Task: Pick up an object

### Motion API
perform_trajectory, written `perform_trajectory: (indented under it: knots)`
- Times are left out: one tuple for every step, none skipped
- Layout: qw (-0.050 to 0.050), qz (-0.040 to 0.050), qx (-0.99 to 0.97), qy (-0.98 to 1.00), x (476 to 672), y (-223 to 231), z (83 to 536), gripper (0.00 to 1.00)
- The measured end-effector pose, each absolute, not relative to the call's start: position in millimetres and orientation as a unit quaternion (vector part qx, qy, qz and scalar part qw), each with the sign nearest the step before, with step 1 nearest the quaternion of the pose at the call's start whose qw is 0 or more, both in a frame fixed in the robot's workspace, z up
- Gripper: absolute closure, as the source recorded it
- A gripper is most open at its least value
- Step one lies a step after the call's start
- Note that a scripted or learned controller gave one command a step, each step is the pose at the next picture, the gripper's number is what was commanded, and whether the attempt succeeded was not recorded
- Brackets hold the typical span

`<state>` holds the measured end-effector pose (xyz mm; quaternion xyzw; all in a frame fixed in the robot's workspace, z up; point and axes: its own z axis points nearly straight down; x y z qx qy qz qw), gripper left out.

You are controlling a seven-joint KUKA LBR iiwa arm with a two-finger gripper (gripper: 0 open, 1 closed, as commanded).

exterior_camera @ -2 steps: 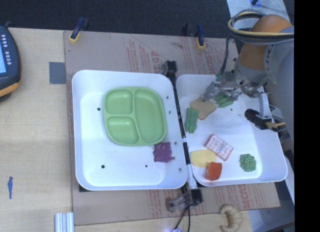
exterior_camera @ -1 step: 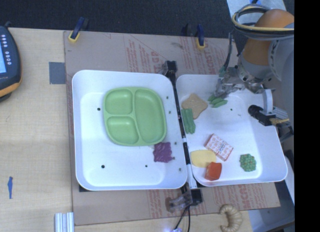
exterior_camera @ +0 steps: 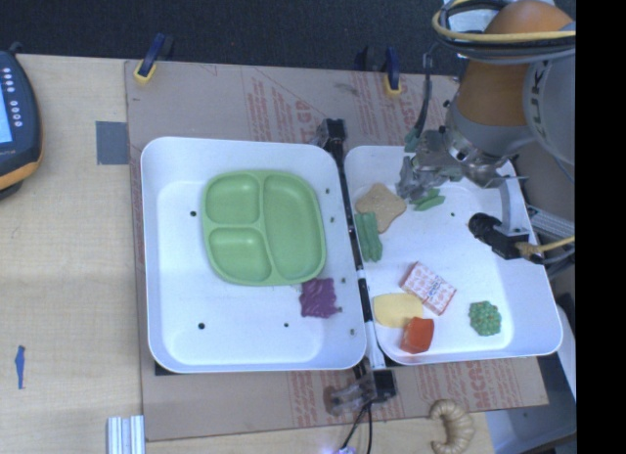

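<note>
Pale wooden tabletop (exterior_camera: 78, 247), brown cardboard sheet (exterior_camera: 293, 100) clamped over it, two white bins set side by side. The jaws are seen low over the right bin (exterior_camera: 533, 344), close to its upper wall. How wide they stand cannot be told, as the wrist hardware crowds them.

A small green piece (exterior_camera: 428, 203) is seen right at the tips of the jaws. It is judged the likeliest object for the pick. Whether it is gripped or merely touched cannot be told.

Noted around the jaws:
- Just beside them, toward the left bin (exterior_camera: 161, 247): a tan toast-shaped slice (exterior_camera: 380, 207). Beyond it, a long green pod (exterior_camera: 369, 237) lies against the divider.
- Well below them: a red-and-white packet (exterior_camera: 427, 288), a yellow piece (exterior_camera: 394, 308), a red piece (exterior_camera: 418, 335) and a broccoli floret (exterior_camera: 484, 318).
- Well apart, in the left bin: a green divided plate (exterior_camera: 264, 227) and a purple lump (exterior_camera: 319, 297).

Risks as judged:
- The green piece is small and looks flat. It could be pushed along the bin floor, or pinched at an edge and dropped on the lift.
- An empty closure is possible if the tips straddle it poorly.
- The tan slice could be nudged or caught alongside it.
- With the wall so near, the bin itself might be struck or shifted by a sideways correction.
</note>
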<state>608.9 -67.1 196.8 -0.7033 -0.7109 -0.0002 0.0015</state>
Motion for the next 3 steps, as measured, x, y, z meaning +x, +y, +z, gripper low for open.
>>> perform_trajectory:
  knots:
    - [0.002,0.0017,-0.705,-0.709,610.0,-71.5,192.0,0.0]
    - [0.005,0.0041,-0.706,-0.708,511.5,-64.8,191.2,0.0]
    - [0.005,0.0038,-0.707,-0.707,472.5,-101.1,118.2,0.0]
